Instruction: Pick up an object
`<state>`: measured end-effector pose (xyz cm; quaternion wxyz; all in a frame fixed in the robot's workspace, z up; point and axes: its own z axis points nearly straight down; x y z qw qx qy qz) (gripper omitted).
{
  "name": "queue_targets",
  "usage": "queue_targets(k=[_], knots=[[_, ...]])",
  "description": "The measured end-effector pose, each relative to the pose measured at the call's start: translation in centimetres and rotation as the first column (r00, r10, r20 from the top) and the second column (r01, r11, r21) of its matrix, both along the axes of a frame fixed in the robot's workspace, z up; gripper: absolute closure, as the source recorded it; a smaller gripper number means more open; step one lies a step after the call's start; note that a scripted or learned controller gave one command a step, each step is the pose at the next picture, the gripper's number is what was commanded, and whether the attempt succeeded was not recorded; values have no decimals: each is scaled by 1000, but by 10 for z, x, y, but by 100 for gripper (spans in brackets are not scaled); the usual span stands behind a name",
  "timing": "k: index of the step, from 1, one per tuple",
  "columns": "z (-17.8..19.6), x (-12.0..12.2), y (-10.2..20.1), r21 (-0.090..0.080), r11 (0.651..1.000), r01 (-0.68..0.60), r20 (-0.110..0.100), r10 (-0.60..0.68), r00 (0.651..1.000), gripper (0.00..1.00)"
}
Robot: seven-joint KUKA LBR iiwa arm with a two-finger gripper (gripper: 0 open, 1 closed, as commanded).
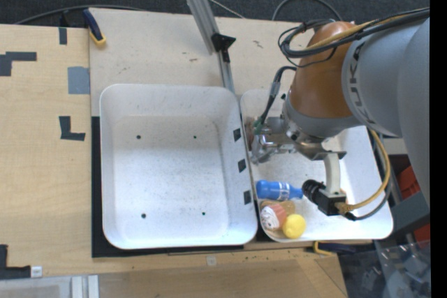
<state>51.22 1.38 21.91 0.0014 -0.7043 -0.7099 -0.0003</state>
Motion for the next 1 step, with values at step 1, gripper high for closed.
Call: queue_targets(k=[1], knots=[[-8, 3, 57, -1, 1000, 0, -2, 0, 1000, 100]])
